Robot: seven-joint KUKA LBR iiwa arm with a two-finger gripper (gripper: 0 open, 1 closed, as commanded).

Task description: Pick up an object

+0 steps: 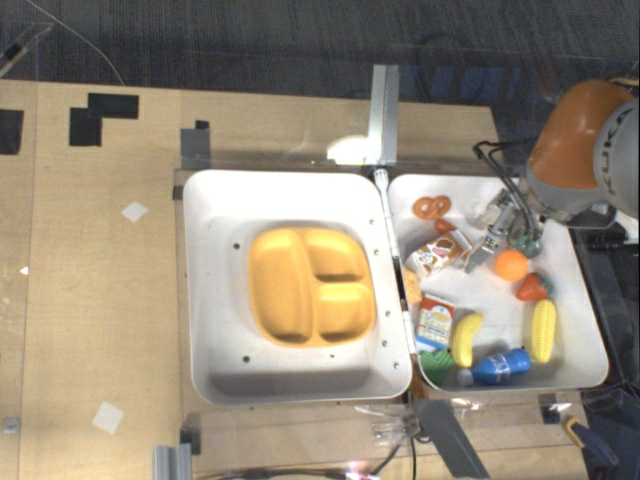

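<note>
The end effector (487, 250) reaches into the right bin (590, 358) from the upper right, its two metal fingers slightly spread and gripping nothing, the tips low over the bin floor between a red-and-white snack packet (437, 255) and a round orange fruit (511, 265). Just below the orange lies a red strawberry-like toy (533, 288), with a smooth yellow banana (542, 330) beneath it. A second banana (466, 338) rests beside a small printed carton (434, 324), touching it, while a blue bottle (501, 366) and a green item (437, 369) lie along the bin's near wall. A brown pretzel (432, 208) sits alone near the far corner. In the left bin (215, 368), a glossy yellow compartment tray (309, 284) with rounded corners lies in the middle. Both shallow white plastic bins sit side by side on the pale wooden counter (90, 298).
</note>
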